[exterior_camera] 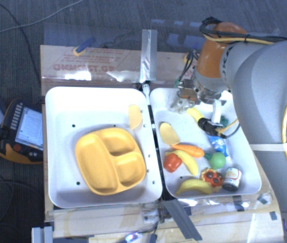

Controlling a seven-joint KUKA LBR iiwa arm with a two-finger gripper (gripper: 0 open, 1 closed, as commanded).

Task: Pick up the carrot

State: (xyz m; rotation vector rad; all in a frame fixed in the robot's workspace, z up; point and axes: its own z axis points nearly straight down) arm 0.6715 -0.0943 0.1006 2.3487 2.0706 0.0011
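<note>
The carrot (188,149) lies on the floor of the right bin (244,151), roughly at its middle, pointing left to right, apart from the arm. Just beside it sit a pale yellow chip-shaped piece (169,133) to the upper left, a red pepper (172,162) to the lower left, and a small banana (188,161) touching its underside. A green ball (217,160) and a blue packet (218,145) rest to its right, and a larger banana (194,187), a patterned ball (211,177) and a small can (232,178) line the near wall. The gripper (183,103) hangs over the far left corner of that bin, well apart from the carrot; whether the jaws are open or closed cannot be told. The left bin (62,115) holds a yellow divided tray (110,158).
</note>
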